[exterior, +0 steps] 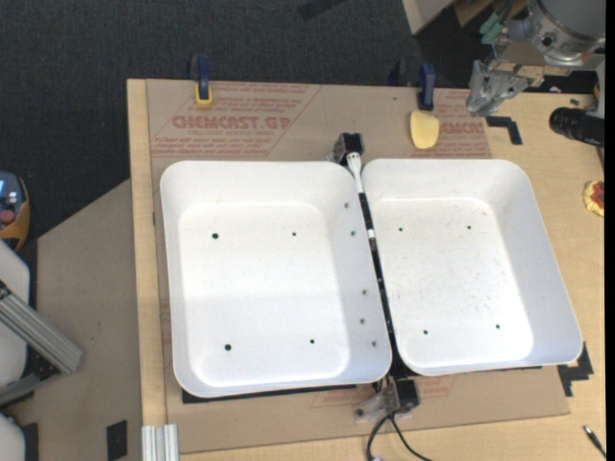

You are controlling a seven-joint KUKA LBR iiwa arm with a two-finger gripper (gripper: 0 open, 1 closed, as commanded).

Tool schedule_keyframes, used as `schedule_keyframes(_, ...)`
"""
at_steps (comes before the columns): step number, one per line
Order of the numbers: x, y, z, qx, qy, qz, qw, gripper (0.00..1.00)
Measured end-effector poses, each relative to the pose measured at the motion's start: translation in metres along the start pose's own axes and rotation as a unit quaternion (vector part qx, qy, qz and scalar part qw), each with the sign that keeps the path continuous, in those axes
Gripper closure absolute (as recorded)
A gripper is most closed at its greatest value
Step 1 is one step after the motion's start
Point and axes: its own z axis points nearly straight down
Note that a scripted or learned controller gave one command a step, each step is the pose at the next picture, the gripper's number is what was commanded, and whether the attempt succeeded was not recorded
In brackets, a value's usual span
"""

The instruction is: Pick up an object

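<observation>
A small pale yellow object (424, 129) lies on the brown board just beyond the far rim of the right bin (538, 248), outside both bins. My gripper (488, 95) hangs above the bench at the far right, a little right of and beyond the yellow object, apart from it. Its metal fingers (478, 99) point down and stand open with nothing between them. The left bin (173, 257) sits beside the right one, and both show bare white floors with small dark dots.
Two blue clamps (201, 77) (426, 83) grip the board's far edge. A black bracket (348, 147) sits at the far end of the seam between the bins. A reddish thing (595, 197) lies at the right edge.
</observation>
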Motion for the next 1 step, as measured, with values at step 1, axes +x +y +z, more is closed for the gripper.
schedule_keyframes(1, 0.176, -0.0185, 0.0066, 0.006, 0.005, -0.011, 0.9999, 1.0)
